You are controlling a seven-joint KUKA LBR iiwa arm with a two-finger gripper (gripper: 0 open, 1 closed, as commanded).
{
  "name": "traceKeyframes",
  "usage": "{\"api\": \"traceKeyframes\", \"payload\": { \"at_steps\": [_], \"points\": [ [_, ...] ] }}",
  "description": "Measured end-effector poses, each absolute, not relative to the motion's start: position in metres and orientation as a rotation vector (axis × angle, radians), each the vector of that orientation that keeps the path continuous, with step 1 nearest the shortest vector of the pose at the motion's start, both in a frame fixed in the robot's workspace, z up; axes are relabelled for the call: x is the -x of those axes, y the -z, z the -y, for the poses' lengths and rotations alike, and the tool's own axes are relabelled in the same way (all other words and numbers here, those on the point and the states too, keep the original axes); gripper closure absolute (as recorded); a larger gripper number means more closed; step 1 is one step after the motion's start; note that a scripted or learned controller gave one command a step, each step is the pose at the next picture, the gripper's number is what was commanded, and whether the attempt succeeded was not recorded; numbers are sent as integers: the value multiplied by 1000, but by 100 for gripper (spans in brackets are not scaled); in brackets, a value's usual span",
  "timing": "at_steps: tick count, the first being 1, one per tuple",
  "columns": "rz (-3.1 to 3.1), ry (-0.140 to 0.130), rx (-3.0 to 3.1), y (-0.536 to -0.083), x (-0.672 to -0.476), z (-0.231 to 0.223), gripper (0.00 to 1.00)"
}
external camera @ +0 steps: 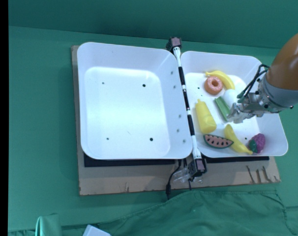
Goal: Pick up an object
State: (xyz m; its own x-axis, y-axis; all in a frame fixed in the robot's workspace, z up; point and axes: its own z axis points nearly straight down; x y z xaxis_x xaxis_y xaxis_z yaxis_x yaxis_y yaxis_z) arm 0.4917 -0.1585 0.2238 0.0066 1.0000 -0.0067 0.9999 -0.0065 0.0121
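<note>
The right bin (237,63) holds several toy foods. An orange donut (213,85) lies against a yellow banana (223,76) at the back. A green stick (221,108) and a white round piece (230,98) lie mid-bin. A yellow bottle (205,117) lies by the left wall. At the front are a watermelon slice (217,141), a second banana (236,140) and a purple berry cluster (257,142). My gripper (236,114) is low in this bin, just right of the green stick and below the white piece. I see nothing held in it.
The left bin (124,107) is beside the right one, with a black-and-white divider rail (186,102) between them. Both bins rest on a cardboard sheet (139,183) on green cloth. The arm's orange band (291,58) hangs over the right bin's far right side.
</note>
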Motion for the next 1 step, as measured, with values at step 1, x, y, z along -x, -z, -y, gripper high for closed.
{"api": "traceKeyframes", "payload": {
  "at_steps": [1],
  "points": [
    [-2206, -5, -2220, -223, -492, 158, 0]
  ]
}}
